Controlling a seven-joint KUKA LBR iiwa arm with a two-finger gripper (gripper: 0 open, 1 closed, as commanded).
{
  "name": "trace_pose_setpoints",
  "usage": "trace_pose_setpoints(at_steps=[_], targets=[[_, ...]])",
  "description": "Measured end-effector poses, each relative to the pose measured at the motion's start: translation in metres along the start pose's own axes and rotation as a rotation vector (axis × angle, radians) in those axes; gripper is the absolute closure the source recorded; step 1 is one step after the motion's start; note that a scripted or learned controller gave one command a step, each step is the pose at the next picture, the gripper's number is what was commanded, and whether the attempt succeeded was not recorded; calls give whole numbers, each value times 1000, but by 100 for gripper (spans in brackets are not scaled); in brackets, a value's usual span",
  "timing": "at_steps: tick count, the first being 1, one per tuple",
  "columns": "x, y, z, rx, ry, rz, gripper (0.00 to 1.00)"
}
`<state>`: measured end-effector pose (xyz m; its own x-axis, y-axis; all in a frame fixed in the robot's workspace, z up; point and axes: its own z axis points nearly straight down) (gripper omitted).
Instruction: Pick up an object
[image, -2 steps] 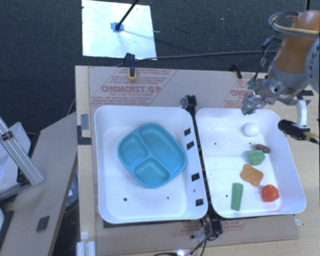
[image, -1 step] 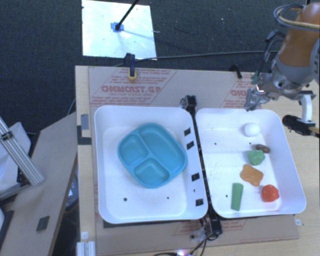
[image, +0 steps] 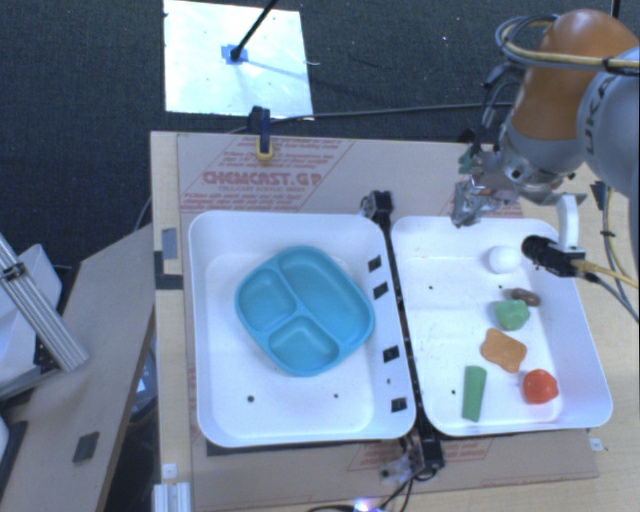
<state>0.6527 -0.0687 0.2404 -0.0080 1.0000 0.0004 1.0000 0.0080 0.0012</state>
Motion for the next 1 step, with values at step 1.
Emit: trace_pose_setpoints(at_steps=[1], targets=[[50,-15,-7,0,1,0,100]])
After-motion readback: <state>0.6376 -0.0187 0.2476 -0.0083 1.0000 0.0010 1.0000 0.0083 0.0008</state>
